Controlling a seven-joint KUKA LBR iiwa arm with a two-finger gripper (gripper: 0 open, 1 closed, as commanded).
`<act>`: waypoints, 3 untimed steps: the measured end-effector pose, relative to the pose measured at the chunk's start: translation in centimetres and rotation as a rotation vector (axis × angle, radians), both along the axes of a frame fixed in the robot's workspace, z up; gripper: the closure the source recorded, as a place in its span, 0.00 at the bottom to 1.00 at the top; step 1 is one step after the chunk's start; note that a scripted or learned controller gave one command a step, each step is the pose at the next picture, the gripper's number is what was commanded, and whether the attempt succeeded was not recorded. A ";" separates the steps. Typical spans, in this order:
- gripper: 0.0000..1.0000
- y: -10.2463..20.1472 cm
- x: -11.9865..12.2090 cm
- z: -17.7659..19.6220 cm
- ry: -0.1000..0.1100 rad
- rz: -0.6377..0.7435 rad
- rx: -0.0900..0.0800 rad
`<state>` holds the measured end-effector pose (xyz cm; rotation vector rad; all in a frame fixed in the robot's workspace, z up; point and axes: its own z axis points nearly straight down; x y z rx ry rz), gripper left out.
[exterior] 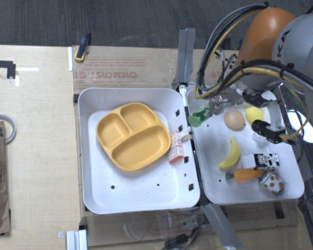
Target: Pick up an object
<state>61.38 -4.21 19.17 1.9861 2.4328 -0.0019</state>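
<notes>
Now hovering over the right bin (297,189) near twelve o'clock, gripper (221,104) grip state untellable, egg (234,120) just beside at four o'clock, banana (230,154) beyond, lengthwise twelve-to-six.

We saw smooth, glossy white plastic bins (88,155), a matt yellow plastic divided plate (133,135), pale wood-grain bench (31,103), brown cardboard sheet (122,69), glossy orange arm band (263,27), smooth plastic-looking banana (230,154).

Mirrored, perhaps "CHEMICAL GUYS", on cardboard (126,68)
</notes>
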 end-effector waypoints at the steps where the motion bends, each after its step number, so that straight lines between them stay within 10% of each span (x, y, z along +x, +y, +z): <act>1: 0.00 0.0 0.0 0.0 0.001 0.000 0.000; 2: 0.00 -8.5 -2.8 -8.7 0.000 0.059 -0.001; 3: 0.00 -11.1 -2.3 -5.7 -0.002 0.562 -0.001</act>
